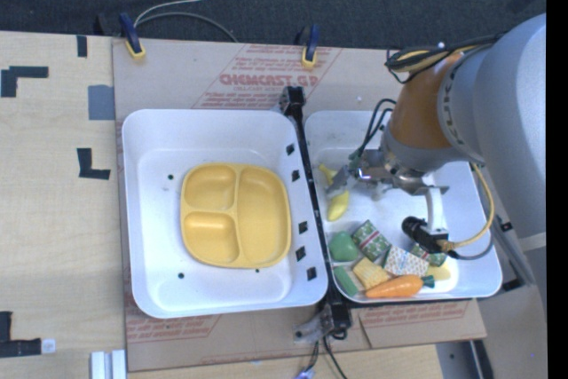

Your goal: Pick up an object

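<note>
Currently: gripper (pixel 348 176) low in right bin (pixel 470 280), just above yellow banana-like piece (pixel 338 207) | finger opening: cannot tell, nothing visibly held | other toys piled at near wall, carrot (pixel 393 287) included | pick judged not yet done; grasp and lift remain

Yellow tray (pixel 236 215), seemingly orange carrot (pixel 394 287)

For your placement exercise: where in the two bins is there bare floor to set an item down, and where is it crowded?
Free: the left bin floor around the yellow divided plate, widest along its far and left walls. Crowded: the right bin, with toys such as the carrot piled along its near edge and the gripper low over its left side.
</note>
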Robot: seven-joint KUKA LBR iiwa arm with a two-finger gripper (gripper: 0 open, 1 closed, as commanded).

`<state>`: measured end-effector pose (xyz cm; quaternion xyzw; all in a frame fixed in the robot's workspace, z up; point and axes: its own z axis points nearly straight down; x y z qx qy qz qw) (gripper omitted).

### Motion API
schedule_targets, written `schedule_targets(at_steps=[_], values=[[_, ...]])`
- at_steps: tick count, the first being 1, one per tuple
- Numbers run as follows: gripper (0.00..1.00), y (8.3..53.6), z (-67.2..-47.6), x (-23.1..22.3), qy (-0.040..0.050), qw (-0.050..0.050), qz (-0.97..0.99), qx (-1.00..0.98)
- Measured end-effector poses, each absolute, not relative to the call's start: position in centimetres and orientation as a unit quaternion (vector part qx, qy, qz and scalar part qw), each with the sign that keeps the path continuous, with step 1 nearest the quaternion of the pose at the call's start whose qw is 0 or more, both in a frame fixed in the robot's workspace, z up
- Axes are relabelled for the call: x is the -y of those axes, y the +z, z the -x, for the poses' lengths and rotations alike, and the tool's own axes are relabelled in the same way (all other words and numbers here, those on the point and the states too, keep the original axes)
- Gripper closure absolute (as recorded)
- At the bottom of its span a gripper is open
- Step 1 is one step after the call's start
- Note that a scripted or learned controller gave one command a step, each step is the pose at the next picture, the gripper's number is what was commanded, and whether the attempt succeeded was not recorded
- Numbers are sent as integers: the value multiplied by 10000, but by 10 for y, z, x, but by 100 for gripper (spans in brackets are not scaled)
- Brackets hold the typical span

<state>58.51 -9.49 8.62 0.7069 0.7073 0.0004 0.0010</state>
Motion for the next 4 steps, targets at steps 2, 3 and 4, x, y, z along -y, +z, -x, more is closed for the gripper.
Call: schedule_targets(at_steps=[2, 3, 4], values=[[0, 87, -500, 115, 23, 27, -7064, -7078], [100, 97, -501, 114, 28, 28, -7064, -7078], [100, 184, -515, 64, 1, -1, -7063, -7079]])
